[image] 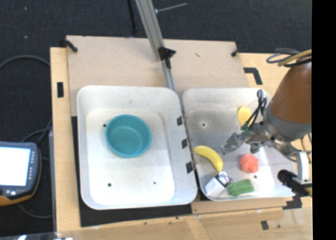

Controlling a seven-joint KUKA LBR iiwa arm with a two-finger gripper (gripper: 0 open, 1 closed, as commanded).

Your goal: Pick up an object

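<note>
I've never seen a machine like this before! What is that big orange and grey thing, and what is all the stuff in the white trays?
That orange and grey thing is a robot arm. The camera sits above the bench and looks down at a slant. At the arm's end is a gripper, like a hand with two fingers, hanging over the right bin. I cannot see anything held in it. In that bin lie a banana, a red fruit, a green vegetable, a yellow fruit and a small silver and black thing. The left bin holds a teal bowl. The arm's job is picking something up.
</note>
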